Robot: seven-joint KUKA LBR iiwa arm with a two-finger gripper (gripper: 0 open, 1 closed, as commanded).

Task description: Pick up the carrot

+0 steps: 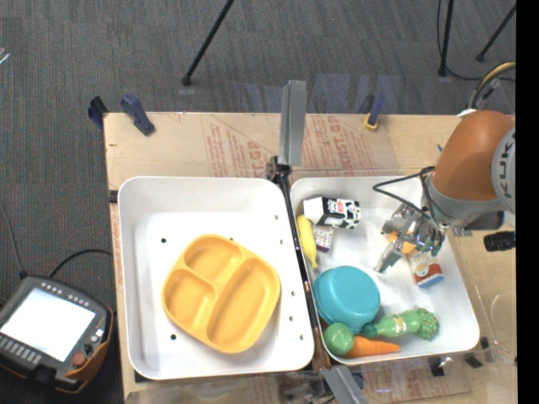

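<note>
Note that the carrot (373, 348) lies at the right bin's (461, 297) front wall, wedged between a green ball (339, 337) and a green bottle (410, 324). The hand (402, 247) hovers well apart; its state cannot be told. Expect a descent here to snag neighbours.

My gripper (402, 244) hangs over the right bin (459, 314), well apart from the carrot (375, 348) lying at its near edge beside a teal bowl (347, 296). A yellow plate (221, 292) sits in the left bin (143, 217).
</note>
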